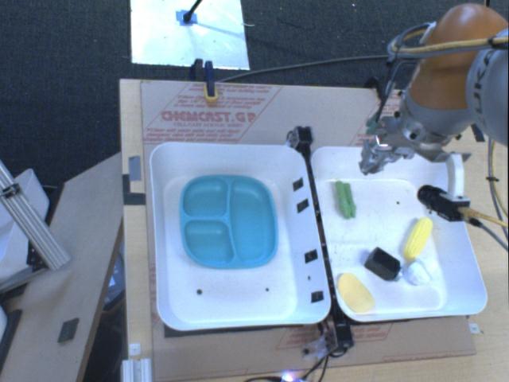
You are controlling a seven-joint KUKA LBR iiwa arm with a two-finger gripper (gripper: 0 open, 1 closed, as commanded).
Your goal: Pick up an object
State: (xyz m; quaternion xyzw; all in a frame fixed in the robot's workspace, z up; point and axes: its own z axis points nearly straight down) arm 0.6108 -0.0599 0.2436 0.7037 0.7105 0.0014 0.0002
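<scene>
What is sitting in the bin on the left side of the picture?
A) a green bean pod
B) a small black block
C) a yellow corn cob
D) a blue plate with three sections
D: the blue divided plate lies in the left bin, while the corn cob, the green pod and the black block all lie in the right bin.

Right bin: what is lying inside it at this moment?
The right bin holds a green piece, a corn cob, a black block, a yellow oval piece and a small white lump. The gripper covers its far edge.
</scene>
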